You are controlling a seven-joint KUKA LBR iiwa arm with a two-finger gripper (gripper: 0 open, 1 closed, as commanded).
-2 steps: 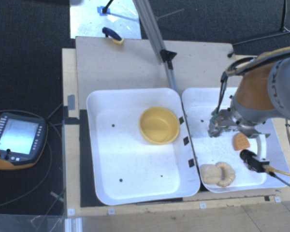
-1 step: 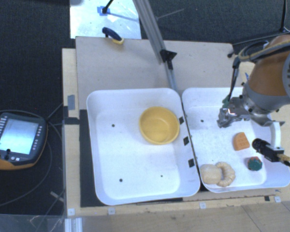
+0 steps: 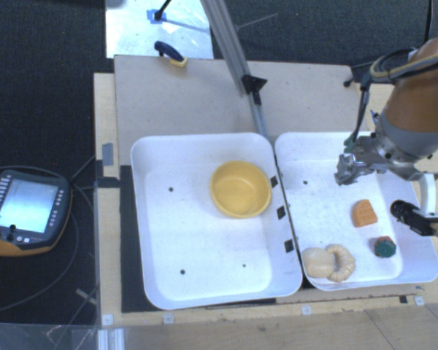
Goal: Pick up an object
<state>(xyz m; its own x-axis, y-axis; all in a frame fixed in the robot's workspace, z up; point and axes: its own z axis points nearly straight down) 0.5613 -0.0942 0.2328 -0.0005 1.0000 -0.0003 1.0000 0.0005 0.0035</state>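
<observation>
Left white plastic bin [image 3: 160, 268]: round yellow bowl [image 3: 240, 188], upright.
Right white plastic bin [image 3: 314, 159]: orange block [image 3: 363, 214], green lump [image 3: 384, 247], cream curled pastry [image 3: 330, 262], long axis left-right.
Claw [image 3: 348, 168]: above right bin, state cannot tell.

Both white bins [image 3: 204, 268] are looking like smooth, slightly glossy plastic. The yellow bowl [image 3: 240, 188] is showing a smooth matt finish. The bench board [image 3: 204, 97] is looking like rough, matt fibreboard; the gripper [image 3: 347, 169] is gleaming metallic.
</observation>
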